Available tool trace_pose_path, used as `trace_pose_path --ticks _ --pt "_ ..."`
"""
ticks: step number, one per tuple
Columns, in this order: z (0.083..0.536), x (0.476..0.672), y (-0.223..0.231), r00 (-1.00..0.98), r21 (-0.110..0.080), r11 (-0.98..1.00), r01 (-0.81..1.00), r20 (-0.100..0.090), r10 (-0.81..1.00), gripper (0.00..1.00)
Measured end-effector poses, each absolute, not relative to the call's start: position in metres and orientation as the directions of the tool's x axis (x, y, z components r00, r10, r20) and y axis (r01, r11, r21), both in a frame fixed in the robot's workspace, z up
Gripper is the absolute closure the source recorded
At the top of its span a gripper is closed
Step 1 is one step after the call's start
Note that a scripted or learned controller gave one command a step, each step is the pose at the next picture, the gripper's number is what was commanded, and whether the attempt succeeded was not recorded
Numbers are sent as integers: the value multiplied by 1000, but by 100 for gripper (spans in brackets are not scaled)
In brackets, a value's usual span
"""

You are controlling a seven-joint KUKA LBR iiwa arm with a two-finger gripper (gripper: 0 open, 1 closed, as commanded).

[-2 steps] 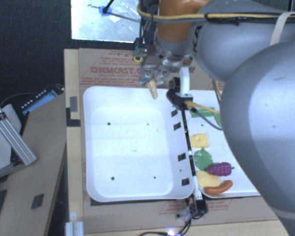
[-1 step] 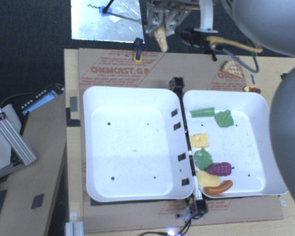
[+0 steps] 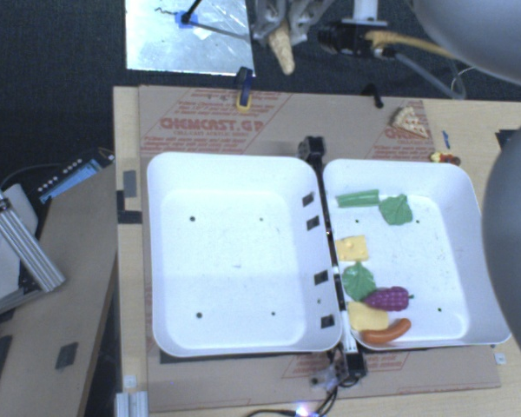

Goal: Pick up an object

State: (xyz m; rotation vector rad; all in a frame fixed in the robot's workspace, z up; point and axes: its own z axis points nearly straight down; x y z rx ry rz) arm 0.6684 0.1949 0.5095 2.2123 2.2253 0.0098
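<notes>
While the jaws, at the frame's top centre, clench a pale cone-shaped object lifted high above the counter, other toy foods crowd the right bin.

A robotics lab: two shallow white bins sit clipped side by side on a printed cardboard sheet laid over a worktop, beside an aluminium frame rail and dark carpet. Plastic toy food lies in the right bin, and a cabled grey robot arm hangs overhead.
</notes>
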Motion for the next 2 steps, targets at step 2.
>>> trace_pose_path --ticks 2 --pt "535 669 147 2 1 -2 1000 -1 1000 100"
